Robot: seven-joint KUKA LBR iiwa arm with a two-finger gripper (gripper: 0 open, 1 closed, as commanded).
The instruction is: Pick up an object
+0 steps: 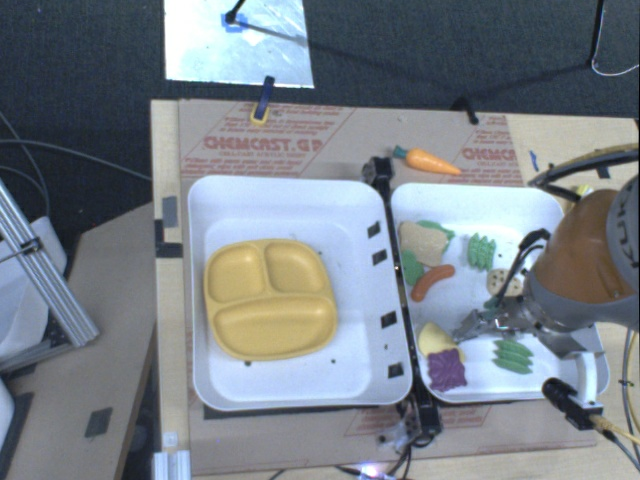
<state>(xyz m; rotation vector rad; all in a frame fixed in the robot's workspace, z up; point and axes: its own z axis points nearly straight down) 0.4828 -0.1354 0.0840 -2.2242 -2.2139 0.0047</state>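
The right bin [545, 205] holds several toy foods: a tan corn piece [424, 240], a red sausage [432, 281], a green ridged piece [481, 251], a small spotted cube [503, 284], a yellow piece [436, 338], purple grapes [446, 369] and green pea pods [513, 356]. My gripper [473, 325] hangs low in this bin, pointing left. It sits between the yellow piece and the pea pods, just below the cube. The arm's orange band [590, 258] covers the bin's right side.
A yellow divided plate [268, 298] lies in the left bin [290, 196]. An orange carrot [428, 161] rests on the cardboard behind the right bin. A black divider with clips [392, 268] runs between the bins.
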